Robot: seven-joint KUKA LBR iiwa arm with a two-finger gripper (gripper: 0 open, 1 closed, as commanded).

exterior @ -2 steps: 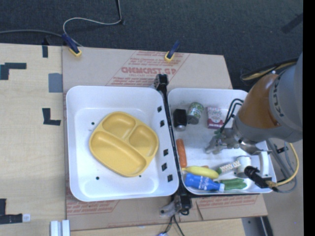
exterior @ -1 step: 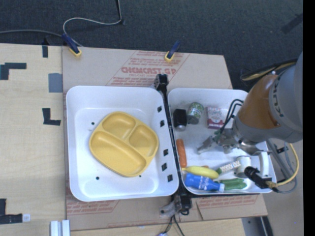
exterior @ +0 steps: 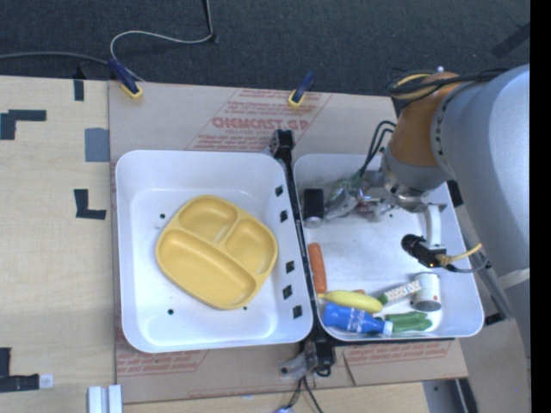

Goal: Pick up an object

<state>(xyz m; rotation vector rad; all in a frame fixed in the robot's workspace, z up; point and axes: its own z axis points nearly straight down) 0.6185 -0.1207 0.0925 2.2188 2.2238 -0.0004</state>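
The tool [exterior: 331,203] sits low at the right bin's [exterior: 469,317] upper left, near the divider; its opening cannot be told. Carrot [exterior: 318,267], banana [exterior: 351,300], blue bottle [exterior: 349,320] and green item [exterior: 408,322] crowd the lower edge, mid-floor open. The yellow divided plate [exterior: 217,250] occupies the left bin [exterior: 138,231].

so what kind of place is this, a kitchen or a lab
Most likely a robotics lab bench: a KUKA arm reaches over two white bins, clamped cardboard lies beneath them, and cables trail across dark carpet.
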